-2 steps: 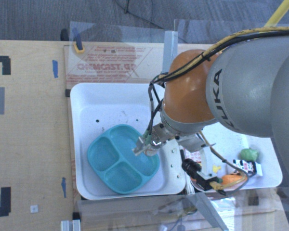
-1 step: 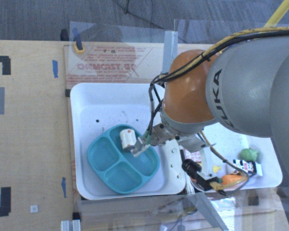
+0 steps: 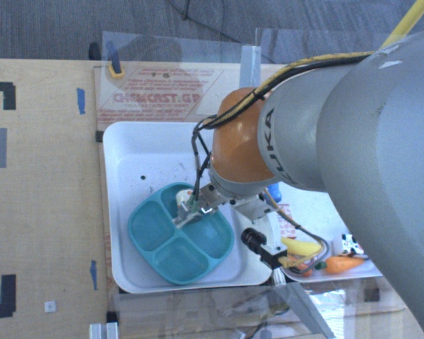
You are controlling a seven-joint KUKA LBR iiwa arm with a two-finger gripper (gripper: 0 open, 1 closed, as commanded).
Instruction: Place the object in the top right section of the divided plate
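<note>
We see the arm (image 3: 325,126) sweeping in from three o'clock and covering most of the right bin (image 3: 318,210). Below it the table (image 3: 42,189) carries the left bin (image 3: 120,154), and in that bin, toward six o'clock, lies the teal plate (image 3: 180,242) with its three sections.

The gripper (image 3: 189,209) hangs over the plate's section at one o'clock, low, at or just above the rim. Something small and pale (image 3: 184,198) sits right at its tip; we judge this to be the object, but we cannot tell whether the gripper is clenched on it or has released it, since the wrist hides the detail.

In the right bin, at four o'clock from the plate, lie a banana (image 3: 302,246) and a carrot (image 3: 343,264).

Our worry: if the object is let go this near the divider ridge, it may roll into the neighbouring section. If the tip touches the rim, withdrawing could drag or tip the light plate.
</note>
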